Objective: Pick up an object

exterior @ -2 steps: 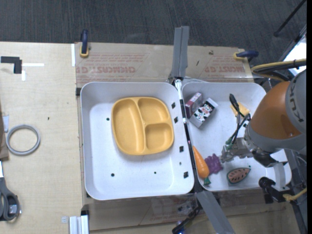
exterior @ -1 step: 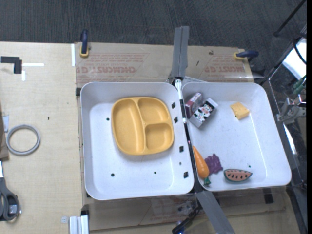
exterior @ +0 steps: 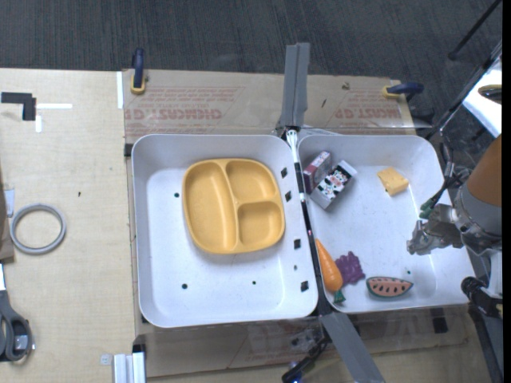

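Observation:
The right bin (exterior: 375,146) holds several small items. A yellow cheese wedge (exterior: 392,180) lies near its far right corner. A pink carton (exterior: 316,166) and a black-and-white carton (exterior: 334,185) sit by its left wall. An orange carrot (exterior: 328,269), purple grapes (exterior: 350,265) and a watermelon slice (exterior: 389,286) lie along its near edge. My gripper (exterior: 421,239) hangs over the bin's right side, above bare floor, up and to the right of the watermelon slice. I see nothing in it.
The left bin (exterior: 152,238) carries a yellow divided plate (exterior: 234,205). A grey tape ring (exterior: 36,228) and scissors (exterior: 14,333) lie on the bench at left. Clamps (exterior: 138,72) sit behind the bins.

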Robot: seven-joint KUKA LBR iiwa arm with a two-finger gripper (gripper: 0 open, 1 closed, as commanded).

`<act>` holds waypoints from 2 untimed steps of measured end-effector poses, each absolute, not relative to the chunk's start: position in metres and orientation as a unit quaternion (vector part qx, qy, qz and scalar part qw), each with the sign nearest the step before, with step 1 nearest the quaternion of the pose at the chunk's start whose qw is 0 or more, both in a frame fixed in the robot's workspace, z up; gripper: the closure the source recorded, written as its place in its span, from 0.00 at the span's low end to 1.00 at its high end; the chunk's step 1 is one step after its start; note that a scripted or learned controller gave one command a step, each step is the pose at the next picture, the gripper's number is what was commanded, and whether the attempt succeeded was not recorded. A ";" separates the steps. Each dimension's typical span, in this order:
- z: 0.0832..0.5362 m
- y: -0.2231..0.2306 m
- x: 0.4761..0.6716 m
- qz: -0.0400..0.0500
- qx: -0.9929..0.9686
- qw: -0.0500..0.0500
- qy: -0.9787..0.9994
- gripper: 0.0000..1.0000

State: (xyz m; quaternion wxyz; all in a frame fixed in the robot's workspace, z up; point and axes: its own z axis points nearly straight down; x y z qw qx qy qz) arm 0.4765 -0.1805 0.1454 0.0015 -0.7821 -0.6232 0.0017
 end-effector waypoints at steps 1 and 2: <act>0.300 -0.180 0.478 0.002 -0.886 0.000 -0.464 1.00; 0.307 -0.180 0.479 0.005 -0.885 0.001 -0.466 1.00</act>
